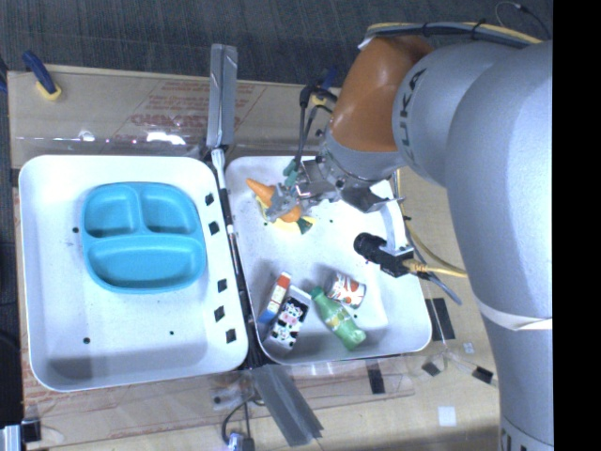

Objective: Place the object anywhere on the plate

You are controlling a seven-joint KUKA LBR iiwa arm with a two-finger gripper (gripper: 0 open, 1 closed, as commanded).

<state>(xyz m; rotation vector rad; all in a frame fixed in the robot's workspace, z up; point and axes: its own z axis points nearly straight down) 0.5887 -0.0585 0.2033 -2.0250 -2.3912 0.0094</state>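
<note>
KUKA gripper (285,198) low in right bin (406,332), at an orange toy (262,192) near the bin's top-left; grip state can't be told. Blue plate (143,235) waits in left bin (38,280), apart. Bottle (338,319), small boxes (285,313) lie nr front, out of the way.

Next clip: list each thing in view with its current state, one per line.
blue plate: in the left bin, nothing on it.
orange toy: lying in the right bin, at the hand, grasp unclear.
hand: low over the orange toy.
green bottle: lying on its side.
red-and-white packet: beside the bottle.
small box: lying flat.
black-and-white item: lying near the front wall.
</note>
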